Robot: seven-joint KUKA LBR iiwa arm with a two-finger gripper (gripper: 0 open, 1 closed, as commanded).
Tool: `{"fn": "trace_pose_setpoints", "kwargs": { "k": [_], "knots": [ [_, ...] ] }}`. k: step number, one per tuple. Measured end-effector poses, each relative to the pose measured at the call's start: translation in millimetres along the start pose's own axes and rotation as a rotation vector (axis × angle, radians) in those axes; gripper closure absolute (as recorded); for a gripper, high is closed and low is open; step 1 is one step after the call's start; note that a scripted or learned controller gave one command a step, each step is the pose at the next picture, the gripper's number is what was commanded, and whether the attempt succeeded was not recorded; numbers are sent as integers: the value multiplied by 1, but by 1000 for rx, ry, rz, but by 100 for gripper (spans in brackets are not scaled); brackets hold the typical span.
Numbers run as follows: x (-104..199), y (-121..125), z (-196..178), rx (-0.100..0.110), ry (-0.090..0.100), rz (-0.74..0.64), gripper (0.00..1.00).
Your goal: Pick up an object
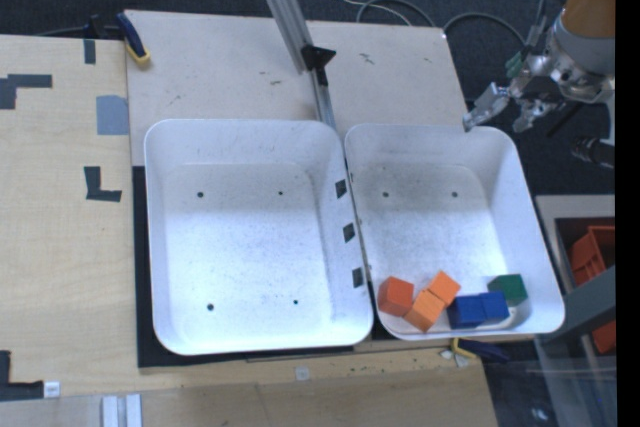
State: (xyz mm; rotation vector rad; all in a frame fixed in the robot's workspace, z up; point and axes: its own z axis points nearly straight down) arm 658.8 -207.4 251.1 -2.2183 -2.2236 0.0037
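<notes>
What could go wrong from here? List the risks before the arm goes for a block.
1. The blocks are packed together in the right bin's near corner, so a grasp may likely catch two at once or knock one aside.
2. They lie close to the bin's wall, which could block the gripper as it descends.
3. The gripper hangs at the bin's far rim, so it may clip the rim on the way in.

Even, soft overhead light; my two white bins (250,140) glare slightly, shadows faint, the whole view mildly grainy.
</notes>
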Motion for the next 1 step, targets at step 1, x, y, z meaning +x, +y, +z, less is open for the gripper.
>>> {"fn": "trace_pose_setpoints", "kwargs": {
  "k": [1],
  "knots": [
    [0, 0, 0, 0, 0, 0, 0]
  ]
}}
